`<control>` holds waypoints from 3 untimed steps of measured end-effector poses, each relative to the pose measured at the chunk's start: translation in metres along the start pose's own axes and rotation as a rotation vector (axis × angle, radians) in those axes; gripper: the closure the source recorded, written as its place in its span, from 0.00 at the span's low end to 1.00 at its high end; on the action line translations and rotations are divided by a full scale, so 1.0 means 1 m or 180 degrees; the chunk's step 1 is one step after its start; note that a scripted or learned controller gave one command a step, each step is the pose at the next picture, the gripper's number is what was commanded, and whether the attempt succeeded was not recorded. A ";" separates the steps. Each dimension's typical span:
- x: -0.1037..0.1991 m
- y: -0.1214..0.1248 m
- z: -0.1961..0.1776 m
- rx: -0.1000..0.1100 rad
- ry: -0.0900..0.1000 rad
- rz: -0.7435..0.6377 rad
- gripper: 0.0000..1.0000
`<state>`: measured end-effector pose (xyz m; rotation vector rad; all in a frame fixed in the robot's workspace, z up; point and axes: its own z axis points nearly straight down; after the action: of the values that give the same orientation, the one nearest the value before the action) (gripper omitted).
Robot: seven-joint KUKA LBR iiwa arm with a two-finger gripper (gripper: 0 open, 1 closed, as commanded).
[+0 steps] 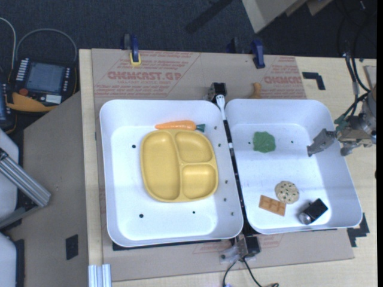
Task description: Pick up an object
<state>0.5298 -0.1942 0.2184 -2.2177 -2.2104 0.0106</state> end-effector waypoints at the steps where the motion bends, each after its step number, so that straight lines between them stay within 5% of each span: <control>1: 0.000 0.003 -0.006 -0.0039 -0.0010 -0.0011 0.00; 3: -0.001 0.005 0.083 -0.0021 0.0000 -0.0012 0.00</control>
<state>0.5337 -0.1952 0.1352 -2.2169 -2.2178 0.0034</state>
